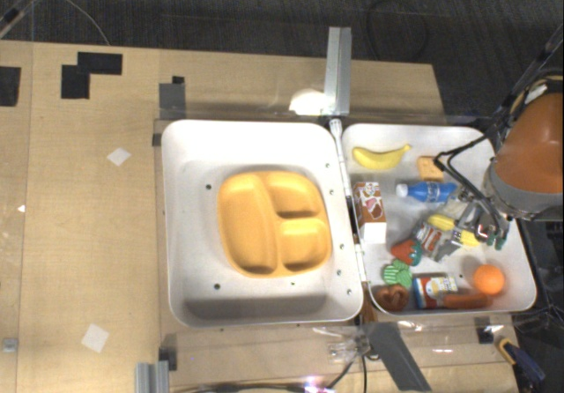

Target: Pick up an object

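The right bin (526,252) holds several small items: a yellow banana (381,155), a blue bottle (426,192), a brown carton (370,201), an orange ball (488,278), a red-and-white bottle (443,291) and a green toy (397,274). My gripper (483,226) hangs low over the bin's right middle, below the orange wrist band (534,153). It is just right of a yellow and grey item (441,233), close to it or touching it. I see nothing clearly between its fingertips.
The left bin (189,206) holds a yellow divided tray (273,222). A metal post (338,74) stands behind the divide between the bins. Black cables (463,153) run from the arm across the right bin's far corner. Bare wooden bench (79,233) lies to the left.
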You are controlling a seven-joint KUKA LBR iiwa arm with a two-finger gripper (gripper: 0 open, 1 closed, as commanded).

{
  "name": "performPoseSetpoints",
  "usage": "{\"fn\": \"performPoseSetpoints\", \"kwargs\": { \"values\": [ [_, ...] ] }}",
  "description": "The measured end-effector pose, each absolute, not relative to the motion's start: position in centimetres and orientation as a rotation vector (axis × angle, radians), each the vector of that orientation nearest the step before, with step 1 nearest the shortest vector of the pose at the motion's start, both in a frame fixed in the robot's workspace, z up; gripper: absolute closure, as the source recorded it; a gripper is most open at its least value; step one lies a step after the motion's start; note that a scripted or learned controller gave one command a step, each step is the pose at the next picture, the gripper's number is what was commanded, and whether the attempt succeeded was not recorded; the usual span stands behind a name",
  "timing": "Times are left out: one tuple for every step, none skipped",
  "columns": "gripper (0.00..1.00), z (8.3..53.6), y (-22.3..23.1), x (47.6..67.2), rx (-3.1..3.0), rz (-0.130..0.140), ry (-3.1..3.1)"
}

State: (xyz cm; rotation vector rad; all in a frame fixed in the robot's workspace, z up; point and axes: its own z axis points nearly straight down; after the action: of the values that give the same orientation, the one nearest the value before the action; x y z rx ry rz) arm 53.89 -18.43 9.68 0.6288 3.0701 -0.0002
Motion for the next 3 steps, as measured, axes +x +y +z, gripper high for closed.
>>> {"fn": "performPoseSetpoints", "kwargs": {
  "values": [
    [0.0,21.5,-20.7,53.5,0.424,-0.006,3.094],
    [0.0,24.2,-20.5,57.3,0.974,0.0,2.975],
    [0.0,12.1,-20.5,58.9,1.331,0.001,2.843]
  ]
}}
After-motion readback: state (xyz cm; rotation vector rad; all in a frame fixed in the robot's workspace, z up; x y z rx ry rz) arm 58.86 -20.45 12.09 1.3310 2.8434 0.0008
